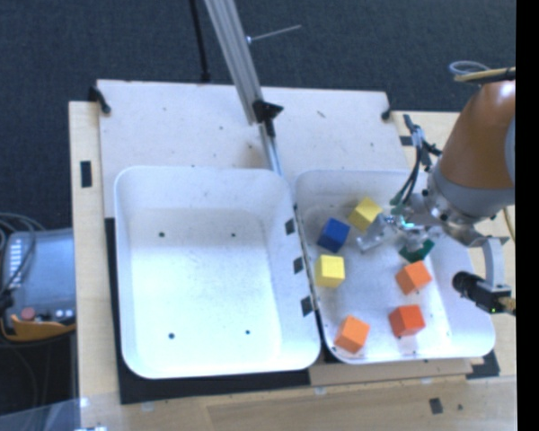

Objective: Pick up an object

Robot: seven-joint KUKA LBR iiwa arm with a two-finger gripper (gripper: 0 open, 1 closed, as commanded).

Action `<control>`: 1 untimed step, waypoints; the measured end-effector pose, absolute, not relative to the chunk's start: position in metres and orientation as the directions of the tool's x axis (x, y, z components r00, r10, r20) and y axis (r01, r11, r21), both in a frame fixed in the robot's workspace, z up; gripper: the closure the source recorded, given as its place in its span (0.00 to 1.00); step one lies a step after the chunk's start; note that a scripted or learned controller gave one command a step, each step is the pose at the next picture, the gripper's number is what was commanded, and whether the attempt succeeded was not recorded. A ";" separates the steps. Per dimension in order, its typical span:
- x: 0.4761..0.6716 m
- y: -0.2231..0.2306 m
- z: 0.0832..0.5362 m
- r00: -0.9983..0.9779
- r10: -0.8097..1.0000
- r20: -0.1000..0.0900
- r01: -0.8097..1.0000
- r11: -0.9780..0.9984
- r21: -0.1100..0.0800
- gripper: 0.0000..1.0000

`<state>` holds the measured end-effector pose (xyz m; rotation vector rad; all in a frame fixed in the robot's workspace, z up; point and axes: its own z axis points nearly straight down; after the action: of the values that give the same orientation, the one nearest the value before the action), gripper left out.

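Gripper (384, 233) hung low at centre-right, inside the right bin (467, 339); its grip could not be told. Blue cube (333, 233) and yellow cube (366, 212) lay just left of it, green block (417, 250) lower right.

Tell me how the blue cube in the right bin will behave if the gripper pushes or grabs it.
The blue cube looks rigid with flat faces, so it would probably slide, not roll. The bin floor looks smooth, so a nudge may skid it toward the yellow cube nearby. Flat parallel sides should suit the gripper.
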<state>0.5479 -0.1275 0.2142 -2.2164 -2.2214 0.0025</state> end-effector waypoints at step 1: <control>0.549 -0.128 0.216 0.001 1.000 0.000 1.000 -0.001 0.001 0.00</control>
<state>0.5488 -0.1280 0.2162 -2.2228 -2.2212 -0.0015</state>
